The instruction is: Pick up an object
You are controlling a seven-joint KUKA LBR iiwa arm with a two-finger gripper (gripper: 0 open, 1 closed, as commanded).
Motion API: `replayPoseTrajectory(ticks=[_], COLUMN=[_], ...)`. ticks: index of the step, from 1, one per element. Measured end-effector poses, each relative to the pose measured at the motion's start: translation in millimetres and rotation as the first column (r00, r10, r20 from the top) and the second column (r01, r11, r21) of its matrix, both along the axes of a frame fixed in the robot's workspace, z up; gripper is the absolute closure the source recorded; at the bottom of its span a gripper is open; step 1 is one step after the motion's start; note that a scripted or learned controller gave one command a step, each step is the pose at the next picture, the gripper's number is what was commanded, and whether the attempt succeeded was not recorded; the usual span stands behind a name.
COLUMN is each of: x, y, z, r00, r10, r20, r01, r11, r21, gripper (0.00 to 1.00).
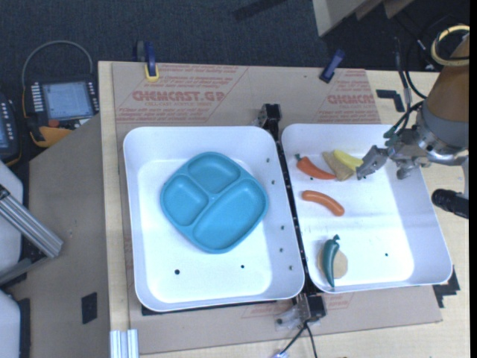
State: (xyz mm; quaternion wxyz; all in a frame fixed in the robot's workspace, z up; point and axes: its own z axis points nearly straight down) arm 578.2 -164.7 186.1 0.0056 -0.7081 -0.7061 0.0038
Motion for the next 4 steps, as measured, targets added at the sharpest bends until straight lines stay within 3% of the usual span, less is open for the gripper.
replayPoseTrajectory(ticks=[1, 2, 3, 4], x=[3.3, 7.1, 7.0, 7.8], y=[0.3, -0.3, 0.1, 0.1], z=[7.4, -55.4, -101.7, -90.8], r00=[1.0, 1.0, 1.0, 1.0], r10=[0.003, 0.002, 0.002, 0.002], r20=[0.014, 0.006, 0.012, 0.015], r01=[-0.003, -0.002, -0.002, -0.002], r11=[1.0, 1.0, 1.0, 1.0], r21=[-0.003, -0.001, -0.002, -0.003], gripper=[0.0, 0.0, 0.0, 1.0])
